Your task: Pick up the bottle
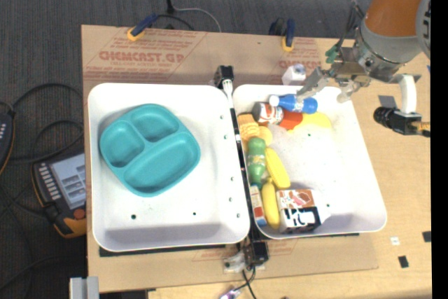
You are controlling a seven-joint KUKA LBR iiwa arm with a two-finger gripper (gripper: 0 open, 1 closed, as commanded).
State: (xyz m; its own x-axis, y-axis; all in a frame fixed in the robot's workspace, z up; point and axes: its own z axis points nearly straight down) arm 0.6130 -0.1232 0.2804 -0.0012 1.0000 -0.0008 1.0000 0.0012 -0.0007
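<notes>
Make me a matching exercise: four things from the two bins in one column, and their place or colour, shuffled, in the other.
Things:
1. teal divided plate
2. blue bottle
3. banana
4. small carton

Descriptions:
A. near corner of the right bin
B. alone in the left bin
C. far end of the right bin, near the pincer
D. yellow, lying mid-bin beside a green item

Pairs: 1-B, 2-C, 3-D, 4-A
</notes>
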